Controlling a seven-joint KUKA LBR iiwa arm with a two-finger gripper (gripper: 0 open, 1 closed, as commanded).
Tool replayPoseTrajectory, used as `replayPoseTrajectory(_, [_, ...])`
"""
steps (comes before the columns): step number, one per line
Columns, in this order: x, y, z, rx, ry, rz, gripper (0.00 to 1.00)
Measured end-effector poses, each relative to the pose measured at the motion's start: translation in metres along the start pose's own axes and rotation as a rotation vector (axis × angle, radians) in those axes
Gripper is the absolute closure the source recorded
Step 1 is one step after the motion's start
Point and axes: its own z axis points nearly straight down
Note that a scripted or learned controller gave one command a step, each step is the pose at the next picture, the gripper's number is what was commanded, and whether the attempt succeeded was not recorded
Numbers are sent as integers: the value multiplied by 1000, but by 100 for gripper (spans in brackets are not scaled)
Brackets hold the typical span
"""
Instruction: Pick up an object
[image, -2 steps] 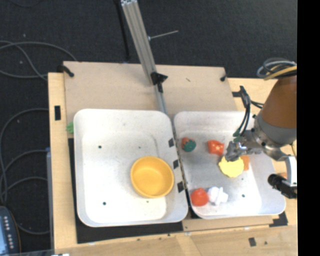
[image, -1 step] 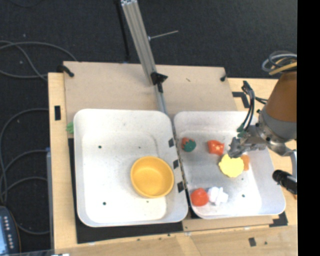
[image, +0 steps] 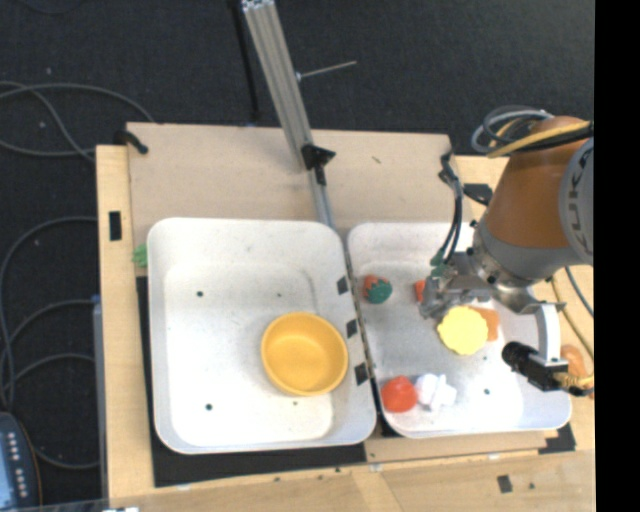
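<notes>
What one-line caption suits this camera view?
KUKA arm reaching over the right bin of small objects, beside a yellow disc; yellow bowl sits in the left bin.

Arm (image: 535, 215): a thick rounded grey body, entering from the right.
Band (image: 530, 185): a broad orange sleeve above the wrist, glossy, catching light along its top.
Lettering: dark letters on the grey shell at the right edge, cut off by the frame.
Cables (image: 458, 215): dark leads run down the left side to the wrist; pale loops curl above the band.
Gripper (image: 447, 290): a grey metal assembly under the wrist.
</notes>
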Motion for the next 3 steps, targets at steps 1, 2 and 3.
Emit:
replayPoseTrajectory(1, [48,10,-11,-1,2,-2,100])
replayPoseTrajectory(2, [110,21,-7,0,2,-3,100])
replayPoseTrajectory(3, [162,30,0,0,1,-1,100])
